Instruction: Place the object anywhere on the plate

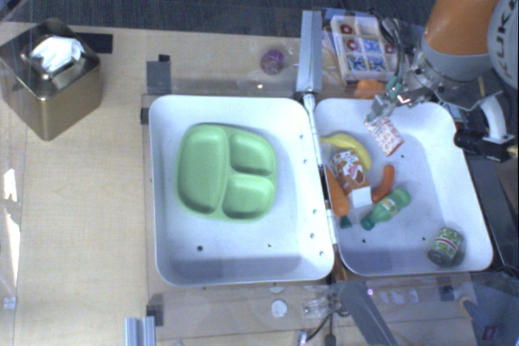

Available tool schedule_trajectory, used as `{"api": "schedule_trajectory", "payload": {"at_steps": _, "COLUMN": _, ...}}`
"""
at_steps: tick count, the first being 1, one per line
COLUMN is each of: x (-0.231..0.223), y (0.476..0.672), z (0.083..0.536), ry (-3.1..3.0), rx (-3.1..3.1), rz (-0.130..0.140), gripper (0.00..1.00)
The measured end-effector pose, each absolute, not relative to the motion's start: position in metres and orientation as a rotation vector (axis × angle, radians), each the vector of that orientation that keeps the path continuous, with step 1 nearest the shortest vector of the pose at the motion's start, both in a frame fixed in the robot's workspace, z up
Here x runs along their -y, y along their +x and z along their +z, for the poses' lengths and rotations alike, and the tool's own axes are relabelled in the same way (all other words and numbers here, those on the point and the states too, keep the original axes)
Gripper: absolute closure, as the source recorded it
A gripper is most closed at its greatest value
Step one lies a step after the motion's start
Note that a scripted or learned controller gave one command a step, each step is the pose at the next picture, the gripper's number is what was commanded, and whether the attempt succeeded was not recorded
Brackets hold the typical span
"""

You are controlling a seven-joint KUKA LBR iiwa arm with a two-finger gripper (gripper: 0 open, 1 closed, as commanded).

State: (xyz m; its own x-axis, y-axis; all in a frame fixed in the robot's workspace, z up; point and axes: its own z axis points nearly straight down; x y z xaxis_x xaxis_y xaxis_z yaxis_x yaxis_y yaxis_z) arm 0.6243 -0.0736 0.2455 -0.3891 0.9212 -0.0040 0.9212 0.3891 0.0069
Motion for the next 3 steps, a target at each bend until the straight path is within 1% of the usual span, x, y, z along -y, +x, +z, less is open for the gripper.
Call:
{"api": "schedule_trajectory", "payload": {"at_steps": 1, "x": -0.009, "y": 0.602, "z": 0.274, "ry": 1.784, "rx": -2.579, "rz": 0.008, "gripper": 1.0}}
{"api": "schedule_trajectory", "payload": {"at_steps": 2, "x": -0.088, "y": 0.586, "z": 0.222, "ry": 1.72, "rx": -2.628, "rz": 0.002, "gripper": 1.0}}
{"api": "schedule_trajectory", "payload": {"at_steps": 3, "x": -0.127, "y": 0.616, "z": 0.169, "ry": 1.426, "rx": -2.798, "rz": 0.003, "gripper": 1.0}}
